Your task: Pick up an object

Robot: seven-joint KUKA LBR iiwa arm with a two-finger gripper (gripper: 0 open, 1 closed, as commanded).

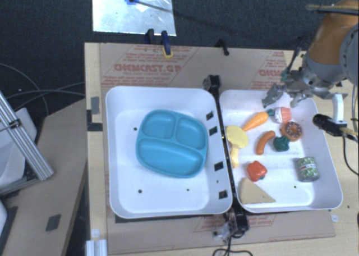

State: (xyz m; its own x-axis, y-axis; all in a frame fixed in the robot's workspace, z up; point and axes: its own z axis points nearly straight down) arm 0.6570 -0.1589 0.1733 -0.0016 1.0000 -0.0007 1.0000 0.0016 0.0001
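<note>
Two shallow white bins are seen side by side on the desk (134, 61). Arm (331, 41) is entered from the upper right of the frame; gripper (286, 96) is poised over the upper edge of the right bin (325, 190), fingers spread apart, nothing seen between them.

Risks, as judged from this pose:
- Objects are packed close in the right bin, so two could be caught at once, or a neighbour nudged aside as the fingers drop.
- Small round pieces could be squeezed out sideways when the fingers close.
- Gripper sits near the bin's upper wall; the rim could be clipped on descent.
- Flat wedge would be hard to get fingers under.

Contents, largest first:
- Left bin (120, 193): one blue divided plate (171, 142), tilted, roughly centred.
- Right bin: tan wedge (255, 192) at lower left; yellow piece (236, 137) against the left wall; carrot (256, 119) just below the gripper; green can (307, 169) at right; red pepper (256, 170) just above the wedge; orange sausage-shaped piece (265, 141) mid-bin; round brown-rimmed piece (291, 131); small dark green piece (280, 144) beside it; small orange-and-white piece (282, 114) nearest the gripper.

Likely target cannot be told for certain; carrot or the small orange-and-white piece are closest.
</note>
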